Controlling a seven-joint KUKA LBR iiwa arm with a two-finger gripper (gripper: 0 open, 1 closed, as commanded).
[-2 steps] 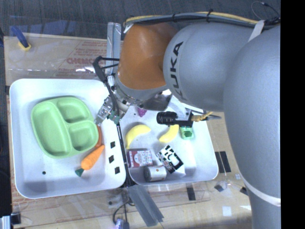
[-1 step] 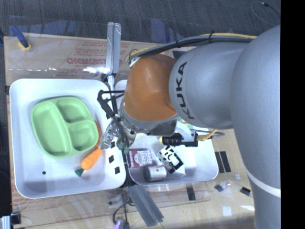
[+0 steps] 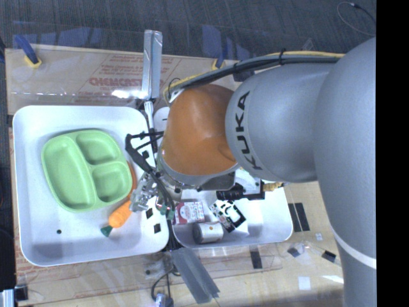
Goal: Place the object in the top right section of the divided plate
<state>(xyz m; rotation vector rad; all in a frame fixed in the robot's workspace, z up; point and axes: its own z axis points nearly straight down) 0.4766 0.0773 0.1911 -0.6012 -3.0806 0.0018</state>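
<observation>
Looming over the worktop (image 3: 77,280), the grey arm (image 3: 307,120) covers most of the right bin (image 3: 281,226), probably because it's reaching down near the divider between the bins. The left bin (image 3: 25,171) holds the green divided plate (image 3: 86,168), its sections all bare. The claw (image 3: 146,197) sits low by the plate's right edge; can't tell how it's set. The toy carrot (image 3: 117,219) lies just below the plate, so it's not placed yet.
</observation>
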